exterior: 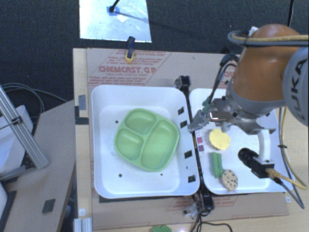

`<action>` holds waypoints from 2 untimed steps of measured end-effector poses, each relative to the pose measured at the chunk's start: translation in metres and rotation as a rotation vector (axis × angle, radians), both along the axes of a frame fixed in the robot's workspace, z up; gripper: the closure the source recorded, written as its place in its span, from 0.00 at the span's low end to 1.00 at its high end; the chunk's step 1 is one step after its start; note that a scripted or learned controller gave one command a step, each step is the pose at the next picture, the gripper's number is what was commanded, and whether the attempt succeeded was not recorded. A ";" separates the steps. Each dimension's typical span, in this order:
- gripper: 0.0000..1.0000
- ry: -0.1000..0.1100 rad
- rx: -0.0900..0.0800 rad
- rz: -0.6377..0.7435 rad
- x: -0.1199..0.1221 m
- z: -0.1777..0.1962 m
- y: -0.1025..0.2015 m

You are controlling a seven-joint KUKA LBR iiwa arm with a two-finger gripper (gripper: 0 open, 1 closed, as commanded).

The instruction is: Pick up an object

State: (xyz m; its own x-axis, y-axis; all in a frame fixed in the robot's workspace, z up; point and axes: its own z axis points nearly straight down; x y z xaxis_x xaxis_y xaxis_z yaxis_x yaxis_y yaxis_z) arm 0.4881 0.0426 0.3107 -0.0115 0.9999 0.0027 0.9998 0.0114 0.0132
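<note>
Closest to the lens is the robot arm [263, 66], grey with a broad orange band, reaching in over the right bin [246, 183] of two shallow white bins set side by side on the counter [128, 69].

A yellow disc [219, 139], a round flat toy, lies on the floor of the right bin and serves as the reference for everything else. The arm's wrist hangs just above and behind the disc. The hand [198, 123] sits just up and to the view's left of the disc, close to the wall where the two bins meet. From this angle I cannot tell whether the hand is wide or narrow, and I can make out nothing gripped in it.

Just below the disc, toward the front of the bin, lies a short green pod [217, 164], lengthwise and near the disc but apart from it. Beyond the pod's lower end, further from the disc, rests a tan cookie [230, 179] with dark specks, touching or nearly touching the pod.

Well to the view's left of the disc, across the bin walls, a pale green plate [147, 139] with three sections lies flat in the middle of the left bin [111, 105].

Far behind the disc, past the back edge of the counter, a silvery sheet [115, 13] lies on dark flooring.
</note>
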 end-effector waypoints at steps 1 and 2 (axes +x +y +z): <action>0.00 0.017 -0.002 -0.004 -0.002 -0.083 0.038; 0.00 0.014 -0.004 -0.014 0.016 -0.128 -0.026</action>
State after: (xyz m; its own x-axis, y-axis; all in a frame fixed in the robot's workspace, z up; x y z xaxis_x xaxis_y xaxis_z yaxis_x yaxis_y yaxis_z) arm 0.5045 0.0166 0.1823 0.0024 1.0000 -0.0009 1.0000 -0.0024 -0.0006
